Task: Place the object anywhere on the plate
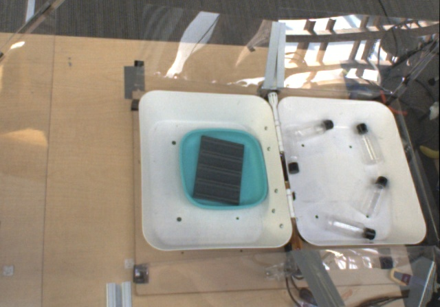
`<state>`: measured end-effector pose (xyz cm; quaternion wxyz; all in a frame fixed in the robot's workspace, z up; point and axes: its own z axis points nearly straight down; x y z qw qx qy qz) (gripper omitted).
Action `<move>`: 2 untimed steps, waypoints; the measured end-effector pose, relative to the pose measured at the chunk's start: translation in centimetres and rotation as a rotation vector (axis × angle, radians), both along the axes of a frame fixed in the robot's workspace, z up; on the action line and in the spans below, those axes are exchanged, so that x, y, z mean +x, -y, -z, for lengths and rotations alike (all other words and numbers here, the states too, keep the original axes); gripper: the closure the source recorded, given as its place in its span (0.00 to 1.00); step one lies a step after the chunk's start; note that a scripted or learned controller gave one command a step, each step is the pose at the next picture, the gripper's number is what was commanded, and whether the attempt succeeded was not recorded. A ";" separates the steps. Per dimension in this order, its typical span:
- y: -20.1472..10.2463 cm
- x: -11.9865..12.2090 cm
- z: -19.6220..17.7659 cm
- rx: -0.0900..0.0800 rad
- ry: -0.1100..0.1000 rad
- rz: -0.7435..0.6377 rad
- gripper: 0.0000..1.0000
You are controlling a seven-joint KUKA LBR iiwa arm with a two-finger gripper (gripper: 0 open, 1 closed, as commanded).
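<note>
Nearest me, along the front edge of the desk (69, 161), there is only a bit of metal bracket and some cabling below the bins. Just beyond sit the two white bins side by side. In the right bin (412, 226) lie four clear vials with black caps, well apart from one another: one near the front (350, 228), one above it toward the right wall (376, 192), one at the back right (366, 141) and one at the back left (313, 128). In the left bin (161, 226) a teal plate (187, 161) rests about the middle, and a dark ribbed rectangular block (219, 170) lies flat on it, slightly turned, inside the plate's rim on all sides. From where I stand the placing looks done already: the block sits on the plate with nothing touching it. As for the hand, I cannot tell whether it is released or clenched. Judging by this, no further carrying seems called for; the next move would be to leave the block alone and keep clear of the left bin. Farther back are the bare wood, a clear sheet catching glare and some metal framing.
</note>
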<state>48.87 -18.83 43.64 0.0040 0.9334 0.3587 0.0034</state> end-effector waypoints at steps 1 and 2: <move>1.3 0.0 0.0 0.003 0.001 0.382 0.00; 1.3 0.0 0.1 0.004 0.000 0.382 0.00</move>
